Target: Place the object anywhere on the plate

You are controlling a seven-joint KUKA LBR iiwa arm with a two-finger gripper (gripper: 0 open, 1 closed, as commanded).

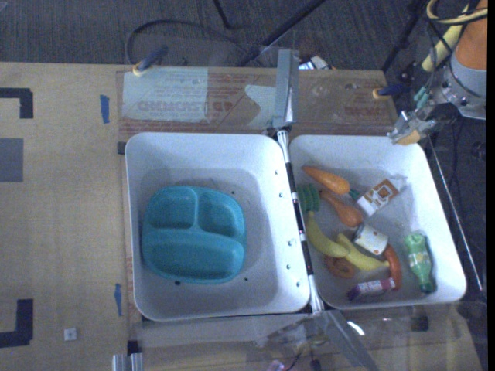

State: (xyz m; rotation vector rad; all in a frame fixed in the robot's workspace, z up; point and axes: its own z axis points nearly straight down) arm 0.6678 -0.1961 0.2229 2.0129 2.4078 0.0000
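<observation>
Two shallow white bins are sitting side by side on the tan worktop (62, 230), lower centre of the frame. Left white bin (147, 157) is holding a teal divided plastic plate (195, 233), three compartments, lying flat toward the bin's left side. Right white bin (445, 207) is holding the toy food: an orange carrot (328, 180) at upper left, a second carrot with a green top (337, 206) below it, a yellow banana (325, 242) running diagonally, a small brown-and-white carton (378, 195), a white-capped round jar (371, 239), a green bottle (420, 263) at lower right, and a dark red packet (371, 287) near the bottom edge. Nothing from that pile is lying on the plate. Robot hand (408, 127) is hovering at upper right, over the right bin's top right corner; finger spread too blurred to tell, nothing visible in it.
</observation>
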